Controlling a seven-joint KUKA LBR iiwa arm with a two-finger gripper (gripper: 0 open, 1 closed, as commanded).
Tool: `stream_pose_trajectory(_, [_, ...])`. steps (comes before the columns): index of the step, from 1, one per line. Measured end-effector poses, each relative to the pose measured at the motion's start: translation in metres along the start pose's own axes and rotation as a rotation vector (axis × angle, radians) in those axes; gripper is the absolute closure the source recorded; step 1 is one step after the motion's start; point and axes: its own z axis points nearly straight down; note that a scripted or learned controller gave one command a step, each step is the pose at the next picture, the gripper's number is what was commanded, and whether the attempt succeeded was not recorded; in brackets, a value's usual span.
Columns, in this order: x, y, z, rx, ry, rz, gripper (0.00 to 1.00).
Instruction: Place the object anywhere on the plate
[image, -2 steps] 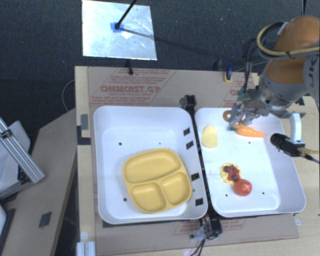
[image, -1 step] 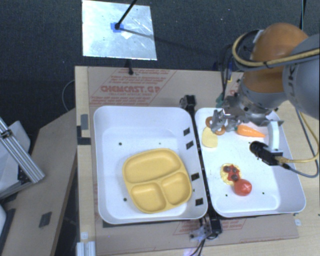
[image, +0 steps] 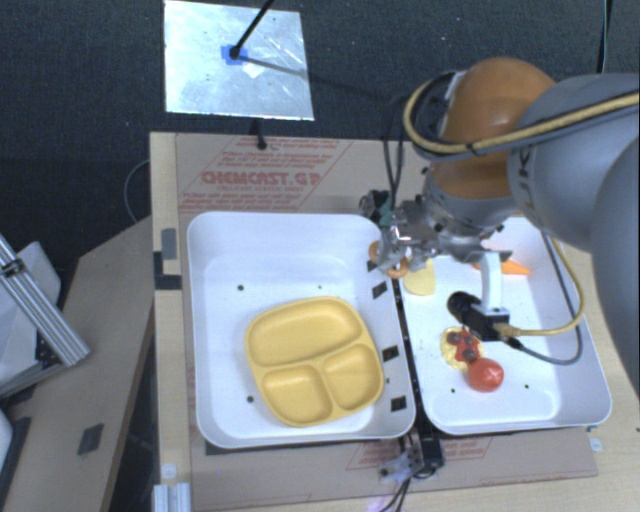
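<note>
The yellow three-compartment plate (image: 314, 358) lies in the left white bin (image: 225, 300), with nothing on it. My gripper (image: 395, 258) hangs over the divider between the two bins, just right of the plate's far corner. A small orange-brown ring-shaped piece (image: 396, 266) sits between its fingertips, and the gripper is shut on it. The grey arm with its orange band reaches in from the upper right and hides the back of the right bin.
The right bin (image: 560, 400) holds a red tomato (image: 486, 375), a yellow piece with red spots (image: 458, 346), a pale yellow piece (image: 421, 281) and an orange piece (image: 514, 267). A black cable end (image: 470, 308) hangs over it. A foil sheet (image: 236, 60) lies behind the bench.
</note>
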Motion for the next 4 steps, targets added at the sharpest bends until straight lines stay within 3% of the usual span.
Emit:
stream_pose_trajectory(1, [0.058,-0.010,0.012,0.000,0.000,0.000,1.00])
stream_pose_trajectory(2, [0.109,0.001,0.009,-0.002,0.000,0.003,1.00])
stream_pose_trajectory(3, [0.110,-0.005,0.027,0.000,-0.002,0.006,1.00])
stream_pose_trajectory(4, [0.110,-0.005,0.027,-0.001,-0.002,0.007,0.00])
